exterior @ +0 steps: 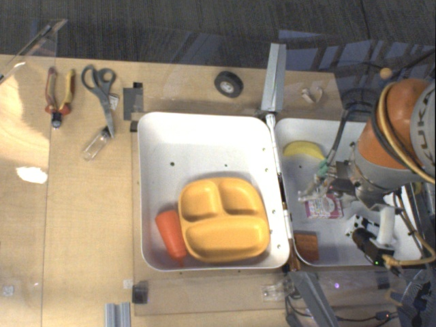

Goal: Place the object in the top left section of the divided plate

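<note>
The yellow divided plate (221,219) lies in the left bin (204,131), toward its front, with two small sections at the back and one long section in front. My gripper (325,181) hangs low in the right bin (340,251), just above a crumpled pink and white packet (321,206). A yellow rounded object (304,149) rests at the back left of the right bin. Near the same bin's front left corner there is a small brown block (306,245). An orange carrot-like piece (170,235) leans against the plate's left edge.
The grey and orange arm (398,148) covers the right side of the right bin. A metal divider post (274,80) stands between the bins at the back. Scissors (102,90), pliers (58,94) and a tape roll (229,84) lie on the bench behind.
</note>
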### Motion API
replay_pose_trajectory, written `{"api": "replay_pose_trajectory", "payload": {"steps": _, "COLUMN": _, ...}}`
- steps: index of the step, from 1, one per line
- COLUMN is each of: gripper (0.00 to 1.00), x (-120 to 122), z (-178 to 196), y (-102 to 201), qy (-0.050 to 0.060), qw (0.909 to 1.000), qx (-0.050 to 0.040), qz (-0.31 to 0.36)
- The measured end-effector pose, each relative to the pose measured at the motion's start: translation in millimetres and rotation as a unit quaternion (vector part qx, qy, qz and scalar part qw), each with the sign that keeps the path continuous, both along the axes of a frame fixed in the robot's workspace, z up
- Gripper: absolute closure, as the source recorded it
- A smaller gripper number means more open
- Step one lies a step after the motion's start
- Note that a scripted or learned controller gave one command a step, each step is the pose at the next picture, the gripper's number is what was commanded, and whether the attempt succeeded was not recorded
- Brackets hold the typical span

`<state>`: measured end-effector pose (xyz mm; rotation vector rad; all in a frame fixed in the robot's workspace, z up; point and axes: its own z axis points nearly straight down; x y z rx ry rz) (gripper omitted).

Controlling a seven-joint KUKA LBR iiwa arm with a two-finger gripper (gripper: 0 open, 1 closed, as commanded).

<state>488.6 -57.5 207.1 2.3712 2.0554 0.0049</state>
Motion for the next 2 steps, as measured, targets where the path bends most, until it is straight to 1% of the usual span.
{"api": "replay_pose_trajectory", "payload": {"steps": 1, "gripper": 1.0, "x": -0.2, "z": 64.4, "y": 83.6, "qy": 0.0, "qw": 1.0, "qx": 0.0007, "qz": 0.007}}
{"api": "replay_pose_trajectory", "payload": {"steps": 2, "gripper": 1.0, "x": 29.9, "z": -11.1, "y": 109.8, "qy": 0.001, "qw": 0.9829, "qx": 0.0, "qz": 0.184}}
